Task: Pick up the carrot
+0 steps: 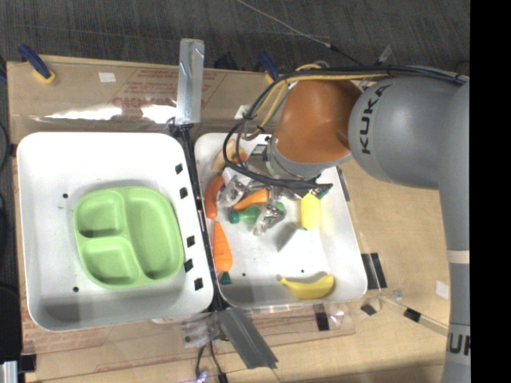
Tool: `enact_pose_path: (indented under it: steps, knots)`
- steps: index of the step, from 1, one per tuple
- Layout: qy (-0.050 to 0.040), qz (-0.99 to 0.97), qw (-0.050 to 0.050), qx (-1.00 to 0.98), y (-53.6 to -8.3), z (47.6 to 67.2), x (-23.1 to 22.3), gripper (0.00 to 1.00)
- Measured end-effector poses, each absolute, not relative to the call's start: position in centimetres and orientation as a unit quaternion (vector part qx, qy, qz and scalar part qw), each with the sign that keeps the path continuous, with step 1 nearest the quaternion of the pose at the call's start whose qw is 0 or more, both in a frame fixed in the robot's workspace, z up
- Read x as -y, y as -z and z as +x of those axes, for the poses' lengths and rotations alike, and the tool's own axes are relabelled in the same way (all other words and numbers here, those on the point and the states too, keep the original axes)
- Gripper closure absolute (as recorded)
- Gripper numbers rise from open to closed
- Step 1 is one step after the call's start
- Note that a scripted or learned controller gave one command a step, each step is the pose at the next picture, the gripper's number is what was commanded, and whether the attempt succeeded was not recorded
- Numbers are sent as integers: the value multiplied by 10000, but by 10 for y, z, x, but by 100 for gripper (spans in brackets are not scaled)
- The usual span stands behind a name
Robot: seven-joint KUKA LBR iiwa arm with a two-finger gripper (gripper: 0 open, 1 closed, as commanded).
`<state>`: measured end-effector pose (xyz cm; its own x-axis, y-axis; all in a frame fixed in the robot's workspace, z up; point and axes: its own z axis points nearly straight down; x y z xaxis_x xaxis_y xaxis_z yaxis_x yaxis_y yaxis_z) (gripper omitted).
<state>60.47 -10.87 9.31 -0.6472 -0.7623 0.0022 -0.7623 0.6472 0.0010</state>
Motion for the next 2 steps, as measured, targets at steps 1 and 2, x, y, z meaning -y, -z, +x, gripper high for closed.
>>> enact_pose_path:
  steps: [1,2]
  knots:
    - [-39,4104,-11,9119,-94,583,105,0]
    - [11,4021,6,9156,-91,493,96,0]
